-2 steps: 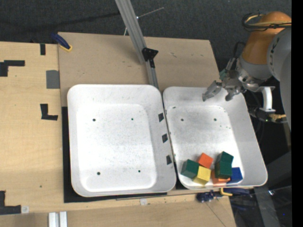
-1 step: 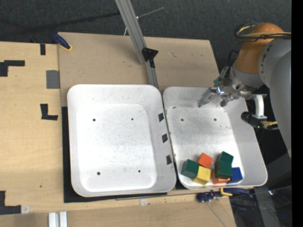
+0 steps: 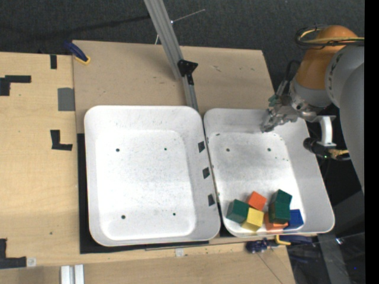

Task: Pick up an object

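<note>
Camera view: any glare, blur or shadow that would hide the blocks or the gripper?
Camera view: light is even and soft, and the right bin shows no blown-out glare; the blocks are crisp with saturated colours and only faint shadows; the gripper is small and blurry against the bin rim, so its fingers are hard to read.

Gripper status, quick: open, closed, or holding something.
gripper: cannot be told; it sits over the far edge of the right bin, apart from the colored blocks.

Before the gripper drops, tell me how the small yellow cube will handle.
The small yellow cube looks rigid, so likely firm between fingers. Flat faces suggest it won't roll. It sits against the green block and orange block, so pushing probably shifts them.
</note>
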### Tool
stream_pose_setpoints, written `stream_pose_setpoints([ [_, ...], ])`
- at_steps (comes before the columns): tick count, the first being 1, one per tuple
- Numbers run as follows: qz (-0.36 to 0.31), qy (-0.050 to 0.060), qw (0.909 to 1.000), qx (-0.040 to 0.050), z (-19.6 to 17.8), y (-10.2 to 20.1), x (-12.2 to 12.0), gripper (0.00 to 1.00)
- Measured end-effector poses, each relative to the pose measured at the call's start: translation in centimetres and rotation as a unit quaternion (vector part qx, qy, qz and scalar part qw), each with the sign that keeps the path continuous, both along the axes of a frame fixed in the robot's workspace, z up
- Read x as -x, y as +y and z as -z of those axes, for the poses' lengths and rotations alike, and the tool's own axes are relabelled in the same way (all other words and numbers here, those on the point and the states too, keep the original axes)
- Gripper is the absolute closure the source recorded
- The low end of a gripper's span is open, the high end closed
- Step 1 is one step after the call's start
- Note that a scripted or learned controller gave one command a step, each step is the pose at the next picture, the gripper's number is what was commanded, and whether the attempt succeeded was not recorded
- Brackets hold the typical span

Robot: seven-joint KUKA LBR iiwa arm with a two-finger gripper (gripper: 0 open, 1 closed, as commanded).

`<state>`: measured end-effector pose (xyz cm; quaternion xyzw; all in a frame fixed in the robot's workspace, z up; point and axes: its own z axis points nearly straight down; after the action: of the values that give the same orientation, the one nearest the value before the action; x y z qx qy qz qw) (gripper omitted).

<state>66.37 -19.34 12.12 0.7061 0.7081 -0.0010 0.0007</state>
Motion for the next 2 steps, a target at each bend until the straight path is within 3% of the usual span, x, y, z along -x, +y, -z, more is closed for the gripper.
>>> stream_pose_setpoints([
  [2,0.0,-0.004,1.0,0.0001,-11.4,-0.4,-1.3,1.0],
])
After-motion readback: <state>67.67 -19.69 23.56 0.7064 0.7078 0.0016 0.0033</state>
